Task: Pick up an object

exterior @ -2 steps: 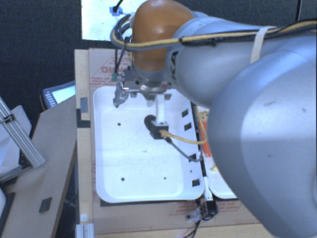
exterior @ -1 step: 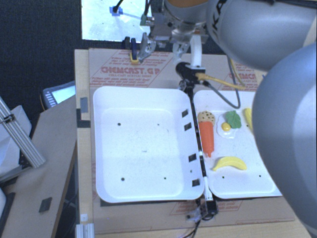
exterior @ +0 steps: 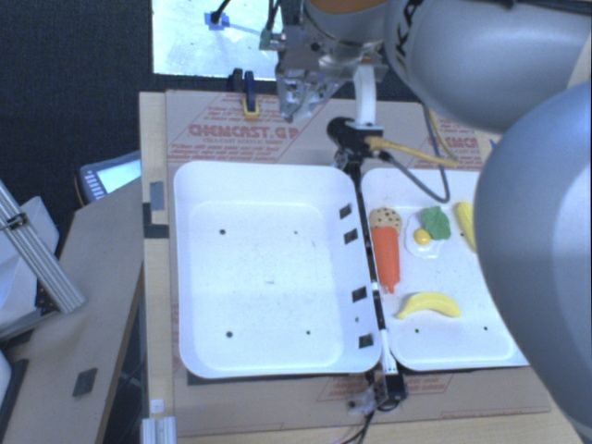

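While the tool hovers beyond the bins, the carrot lies well apart.

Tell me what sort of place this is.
Probably a robotics lab's grasping test bench: a big grey arm with its hand above two shallow white bins, and toy food such as a carrot and a banana.

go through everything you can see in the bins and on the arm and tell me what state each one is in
gripper: raised above the bench behind the bins, nothing visibly held
carrot: lying flat in the right bin
banana: lying flat, loose
fried egg: flat, touching the green leaf
cookie: flat, at the carrot's top end
left bin: resting flat on the bench
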Available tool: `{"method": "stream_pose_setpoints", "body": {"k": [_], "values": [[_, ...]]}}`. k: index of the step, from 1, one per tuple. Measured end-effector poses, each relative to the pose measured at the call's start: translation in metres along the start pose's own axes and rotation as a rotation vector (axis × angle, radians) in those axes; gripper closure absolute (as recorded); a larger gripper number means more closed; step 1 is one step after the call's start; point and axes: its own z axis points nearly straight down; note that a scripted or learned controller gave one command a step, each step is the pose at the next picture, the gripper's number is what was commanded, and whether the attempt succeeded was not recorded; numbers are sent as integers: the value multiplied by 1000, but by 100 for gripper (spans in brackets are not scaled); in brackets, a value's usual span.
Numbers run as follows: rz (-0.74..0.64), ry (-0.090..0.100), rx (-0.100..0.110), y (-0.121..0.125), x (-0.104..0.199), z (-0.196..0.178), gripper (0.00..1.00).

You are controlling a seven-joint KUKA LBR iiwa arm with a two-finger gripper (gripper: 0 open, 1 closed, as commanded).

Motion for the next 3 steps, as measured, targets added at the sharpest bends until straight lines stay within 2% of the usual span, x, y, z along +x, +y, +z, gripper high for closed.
{"method": "stream_pose_setpoints", "body": {"k": [1,2,3], "values": [[0,1,1,0,52,-20,100],[1,0,3,0,50,-19,0],[1,0,3,0,50,-19,0]]}}
